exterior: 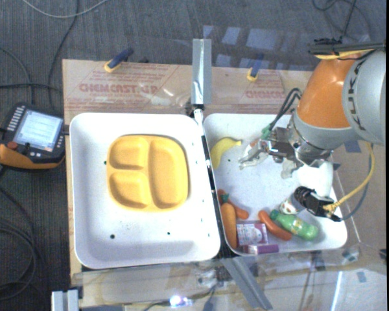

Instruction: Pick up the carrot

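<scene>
The carrot (229, 223) is orange with a green top end. It lies lengthwise along the left wall of the right bin (314, 246), near the front. My gripper (254, 154) hangs over the middle of that bin, pointing left, well behind and to the right of the carrot. It is open with nothing between its fingers. The grey arm with its orange band (327, 96) reaches in from the right.
A yellow fruit (223, 149) lies at the right bin's back left, just left of the gripper. A pink box (253, 234), a red-orange sausage-like piece (275, 225) and a green bottle (296, 224) crowd the front. The left bin (91, 238) holds a yellow divided plate (149, 172).
</scene>
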Controlling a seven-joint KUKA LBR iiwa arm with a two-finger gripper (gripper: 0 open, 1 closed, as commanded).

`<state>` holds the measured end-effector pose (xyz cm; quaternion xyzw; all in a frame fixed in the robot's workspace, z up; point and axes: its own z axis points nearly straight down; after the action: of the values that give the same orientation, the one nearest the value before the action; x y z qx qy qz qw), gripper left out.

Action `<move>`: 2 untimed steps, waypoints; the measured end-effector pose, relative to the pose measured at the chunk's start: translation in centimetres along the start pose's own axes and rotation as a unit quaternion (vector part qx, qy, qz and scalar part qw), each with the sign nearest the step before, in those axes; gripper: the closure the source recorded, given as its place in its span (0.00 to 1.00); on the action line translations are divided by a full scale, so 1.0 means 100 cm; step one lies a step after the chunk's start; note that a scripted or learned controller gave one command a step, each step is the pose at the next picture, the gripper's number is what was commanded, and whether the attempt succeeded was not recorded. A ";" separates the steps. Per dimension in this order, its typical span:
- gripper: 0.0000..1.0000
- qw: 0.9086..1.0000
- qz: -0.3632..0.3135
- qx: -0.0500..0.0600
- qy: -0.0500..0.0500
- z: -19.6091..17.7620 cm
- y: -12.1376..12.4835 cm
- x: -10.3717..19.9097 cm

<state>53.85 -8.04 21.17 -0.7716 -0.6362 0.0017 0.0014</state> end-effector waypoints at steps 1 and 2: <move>0.00 0.999 0.041 -0.001 -0.001 -0.025 0.022 -0.039; 0.00 1.000 0.010 -0.001 0.000 -0.066 0.008 -0.060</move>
<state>53.51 -14.10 27.72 -0.7781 -0.6281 0.0014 0.0002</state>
